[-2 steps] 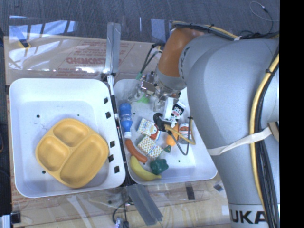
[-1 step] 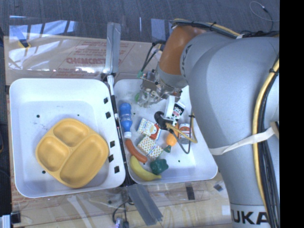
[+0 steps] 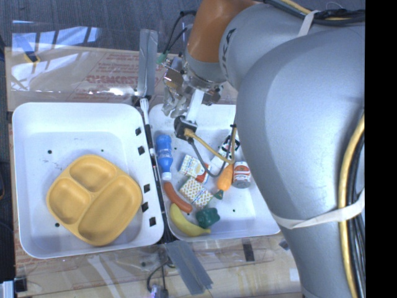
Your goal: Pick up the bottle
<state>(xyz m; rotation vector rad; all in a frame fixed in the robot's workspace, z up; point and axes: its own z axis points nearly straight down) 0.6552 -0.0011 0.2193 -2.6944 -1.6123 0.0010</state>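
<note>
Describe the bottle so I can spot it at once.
Look in the right bin, along its left wall. The bottle lies there lengthwise, just above the sausage. Its blue body sets it apart from that reddish sausage and the yellow banana.

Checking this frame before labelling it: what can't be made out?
Camera view:
- Right bin: its right side is hidden under the arm.
- Bottle: label too small to read.
- Can: print too small to read.
</note>
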